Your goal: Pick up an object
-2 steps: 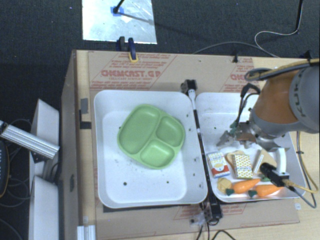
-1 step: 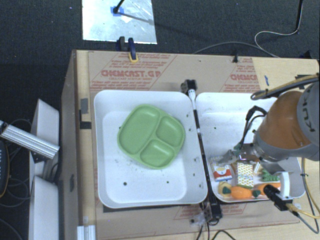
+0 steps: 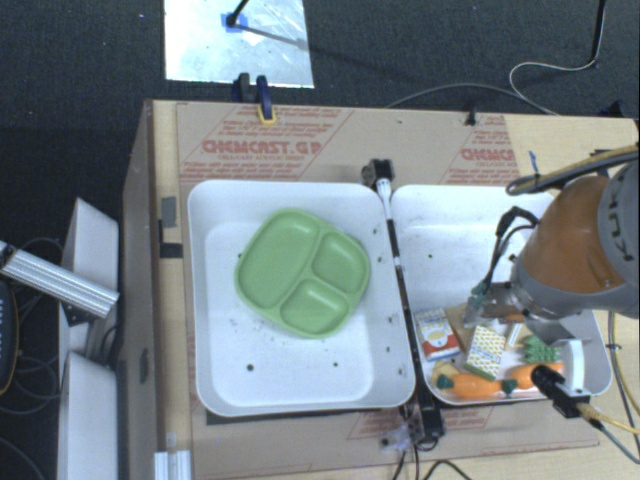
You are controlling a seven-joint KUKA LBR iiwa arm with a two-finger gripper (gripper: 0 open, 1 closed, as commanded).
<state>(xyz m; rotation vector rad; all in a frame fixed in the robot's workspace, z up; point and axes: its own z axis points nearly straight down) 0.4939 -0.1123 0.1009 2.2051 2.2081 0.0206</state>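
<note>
Hovering low at the frame's lower right, the claw (image 3: 492, 313) hangs over the right bin (image 3: 440, 218); whether it is spread or pinching cannot be told. Just beneath lie a patterned packet (image 3: 486, 349), a small carton (image 3: 436, 332) and an orange carrot (image 3: 468, 385). A green divided plate (image 3: 303, 272) sits mid-frame in the left bin (image 3: 215, 368).

Grey arm (image 3: 560, 298), orange band, black cables.

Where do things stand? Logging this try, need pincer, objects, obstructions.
Pincer low over right white bin, finger state unclear. Small toys, orange carrot-shaped piece included, heaped at near edge, none seen held. Green divided plastic tray in left white bin, out of the way.
</note>
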